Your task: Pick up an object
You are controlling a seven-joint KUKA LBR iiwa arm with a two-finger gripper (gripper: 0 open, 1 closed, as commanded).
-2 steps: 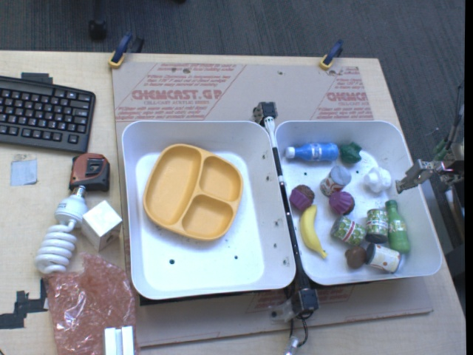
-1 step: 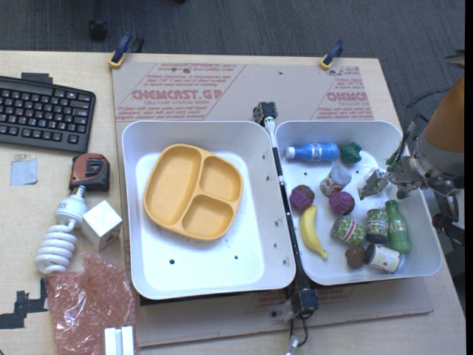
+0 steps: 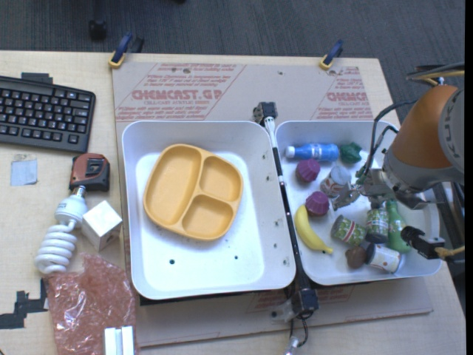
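A keyboard (image 3: 44, 113), tape measure (image 3: 90, 172) and bulb (image 3: 60, 231) are lying on the table (image 3: 59, 72). A yellow divided plate (image 3: 194, 191) is sitting in the left bin (image 3: 148, 265). In the right bin (image 3: 310, 272), a banana (image 3: 310, 230), purple balls (image 3: 308, 171) and small bottles (image 3: 384, 224) are crowding the end effector (image 3: 360, 191); its grip I cannot tell.

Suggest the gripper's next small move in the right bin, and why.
Probably a short descent straight down. The gripper hangs low over the crowded right bin, beside the purple fruit and green can, and I see nothing between its fingers.
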